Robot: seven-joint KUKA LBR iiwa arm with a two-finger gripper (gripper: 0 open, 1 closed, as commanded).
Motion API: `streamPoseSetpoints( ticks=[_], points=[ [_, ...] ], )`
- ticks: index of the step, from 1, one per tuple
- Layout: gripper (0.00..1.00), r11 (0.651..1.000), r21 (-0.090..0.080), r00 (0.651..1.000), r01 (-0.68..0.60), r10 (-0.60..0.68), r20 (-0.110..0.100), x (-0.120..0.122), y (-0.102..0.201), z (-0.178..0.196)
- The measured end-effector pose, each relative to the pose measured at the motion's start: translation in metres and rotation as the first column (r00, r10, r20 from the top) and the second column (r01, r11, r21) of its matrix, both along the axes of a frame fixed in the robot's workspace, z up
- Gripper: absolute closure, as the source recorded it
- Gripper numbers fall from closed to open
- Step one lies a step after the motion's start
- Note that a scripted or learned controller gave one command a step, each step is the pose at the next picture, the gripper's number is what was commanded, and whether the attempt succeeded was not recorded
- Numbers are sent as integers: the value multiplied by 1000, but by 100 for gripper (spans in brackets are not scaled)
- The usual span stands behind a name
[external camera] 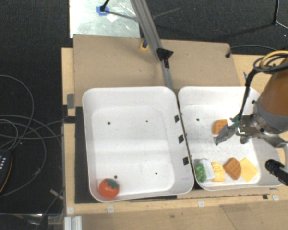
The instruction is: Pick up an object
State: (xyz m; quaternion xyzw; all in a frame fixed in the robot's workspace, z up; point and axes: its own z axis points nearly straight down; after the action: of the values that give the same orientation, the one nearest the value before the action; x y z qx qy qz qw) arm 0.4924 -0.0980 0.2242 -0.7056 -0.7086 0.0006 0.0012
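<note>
Right now I see the arm [278, 97] reaching in over the right bin [206, 99], its orange band cut off by the frame edge, with the gripper [224, 134] hanging low over the middle of that bin. Its grey fingers [222, 137] slant down and to the left, and from this angle I cannot tell whether they are apart or together. Just beside the gripper's upper left sits a small orange piece [220, 126], blocky and rounded, partly covered by the gripper on its right side, so I cannot make out its long axis or whether the gripper touches it. Along the near wall of the same bin lies a row of toy foods: a green leafy piece [200, 170] at the left, touching a corn cob [217, 171] whose long axis runs roughly left to right, then a brown waffle-like square [233, 168] tilted on its corner, then a pale yellow cheese-like slab [248, 169], also turned diamond-wise. These four crowd together, and their edges are hard to separate. Over in the left bin [129, 99], a red tomato [108, 188] with a small green stem on top rests in the near left corner, well apart from everything else. A grey pole [149, 25] slants across the top of the bench.
</note>
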Motion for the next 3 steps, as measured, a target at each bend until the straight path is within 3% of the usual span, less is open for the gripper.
streamPoseSetpoints(
  ticks=[1,3],
  points=[
    [0,1000,0,1000,2,-2,4,1,0,2],
    [0,1000,1,1000,4,-4,-3,-6,4,-97]
  ],
)
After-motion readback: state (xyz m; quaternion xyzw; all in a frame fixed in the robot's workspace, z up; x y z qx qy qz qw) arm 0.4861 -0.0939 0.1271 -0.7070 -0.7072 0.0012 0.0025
